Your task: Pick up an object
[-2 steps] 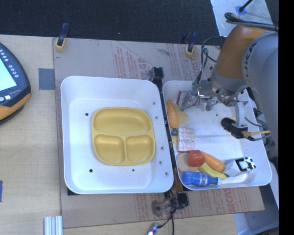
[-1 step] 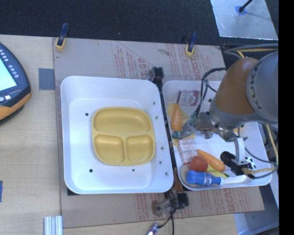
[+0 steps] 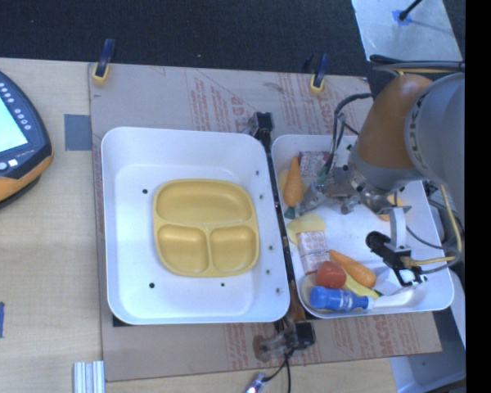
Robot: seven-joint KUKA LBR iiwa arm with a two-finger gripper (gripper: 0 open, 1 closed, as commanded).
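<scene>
In the right bin [image 3: 439, 295] lie several small items. An orange carrot-like piece [image 3: 293, 183] rests along the left wall, with a pale yellow slab [image 3: 308, 223] and a printed packet [image 3: 313, 249] below it. Toward the front are a red tomato-like piece [image 3: 330, 275], an orange carrot [image 3: 356, 268], a yellow piece [image 3: 362, 288] and a blue bottle [image 3: 337, 300]. My gripper [image 3: 329, 190] is low in the back half of this bin, just right of the orange piece and over a printed wrapper [image 3: 313, 165]. The wrist hides what lies under it.
The left bin [image 3: 123, 293] holds a yellow divided plate [image 3: 205, 224]. A handheld control pendant [image 3: 8, 137] lies on the bench at the far left. Black cabling and a connector [image 3: 390, 255] hang from the arm over the right bin's right side. Clamps [image 3: 103, 60] hold the back board edge.
</scene>
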